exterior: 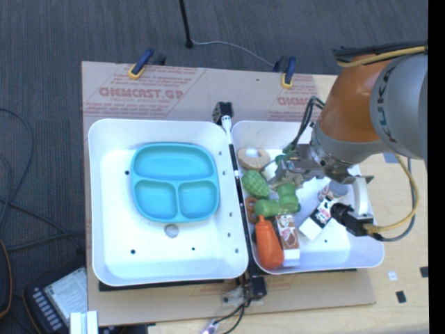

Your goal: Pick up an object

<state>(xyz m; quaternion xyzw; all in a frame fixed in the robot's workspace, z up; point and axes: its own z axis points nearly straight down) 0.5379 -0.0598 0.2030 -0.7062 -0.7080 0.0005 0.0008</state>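
The right bin (361, 256) holds a heap of small items. A green knobbly toy (254, 184) lies by its left wall, with another green piece (277, 204) just below it. An orange carrot-like toy (268, 243) lies at the front left beside a small printed box (287, 232). A tan round piece (253, 158) sits at the back left. A black and white item (322, 214) lies further right. My gripper (286, 171) hangs low over the heap, just right of the green knobbly toy and above the second green piece. The wrist hides what is under it.
The left bin (111, 256) holds a blue divided plate (174, 181) and a small grey disc (171, 231) in front of it. A ridge (235, 193) separates the bins. Blue and yellow clamps (142, 61) (288, 72) grip the cardboard at the back. A yellow cable (396, 221) loops at the right.
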